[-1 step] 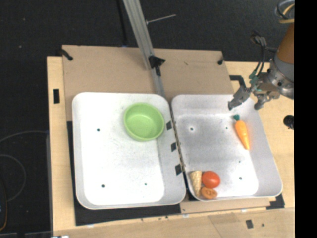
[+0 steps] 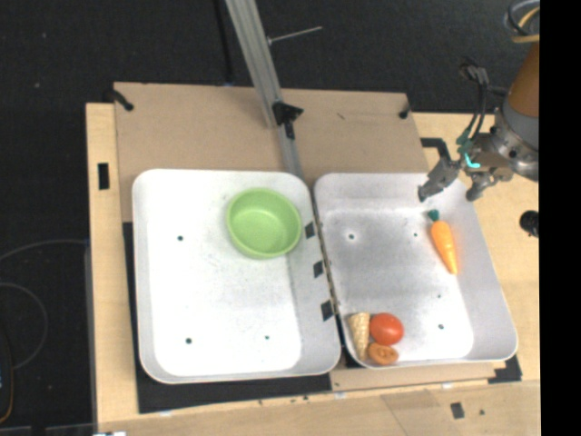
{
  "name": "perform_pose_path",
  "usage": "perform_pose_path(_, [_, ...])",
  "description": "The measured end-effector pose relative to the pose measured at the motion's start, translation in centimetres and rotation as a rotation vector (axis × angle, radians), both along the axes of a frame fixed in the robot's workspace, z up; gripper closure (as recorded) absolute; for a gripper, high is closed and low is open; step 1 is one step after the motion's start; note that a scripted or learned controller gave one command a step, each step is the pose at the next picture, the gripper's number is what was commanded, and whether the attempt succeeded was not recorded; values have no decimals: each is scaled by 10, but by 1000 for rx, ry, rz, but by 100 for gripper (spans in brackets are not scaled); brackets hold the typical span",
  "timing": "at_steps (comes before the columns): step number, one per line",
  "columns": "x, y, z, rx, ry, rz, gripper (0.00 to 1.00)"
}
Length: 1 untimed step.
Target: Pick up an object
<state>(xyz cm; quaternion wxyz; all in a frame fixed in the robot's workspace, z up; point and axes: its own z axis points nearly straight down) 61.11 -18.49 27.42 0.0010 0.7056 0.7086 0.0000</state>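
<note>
Take the right bin as your landmark: the left bin sits beside it, holding a green bowl near its far end. The gripper hovers over the right bin's far right corner, jaws spread and gripping nothing. The carrot lies just below it, by the right wall. Watch that wall: a finger could catch it and knock the carrot aside

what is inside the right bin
A carrot lies near the far right side. In the near corner of the right bin sit a tomato, a pale cone-shaped piece and a small orange piece, partly hidden by the tomato.
</note>
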Motion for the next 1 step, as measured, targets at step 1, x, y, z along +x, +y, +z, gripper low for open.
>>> perform_pose_path(1, [4, 2, -58, -1, 1, -3, 0])
